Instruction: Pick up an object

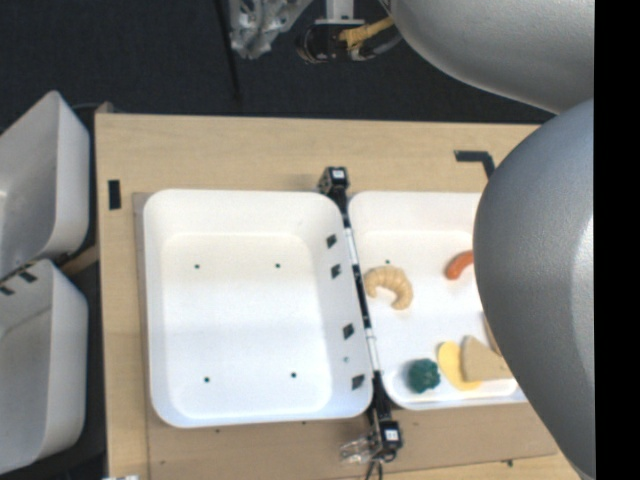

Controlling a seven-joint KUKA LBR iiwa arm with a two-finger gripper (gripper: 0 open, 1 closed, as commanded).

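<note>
The right bin (420,218) is overhung by the grey arm (540,268). A croissant (390,286) is seen near its left wall, an orange piece (459,265) beyond, a green lump (423,374) nearer. The claw's state cannot be told.

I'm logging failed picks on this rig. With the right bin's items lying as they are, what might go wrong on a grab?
1. The yellow round piece touches the tan wedge, and the green lumpy ball sits close by; a grab may catch two.
2. The grey arm hides part of the right white bin and the small orange piece.
3. The curved tan croissant could slip.
</note>
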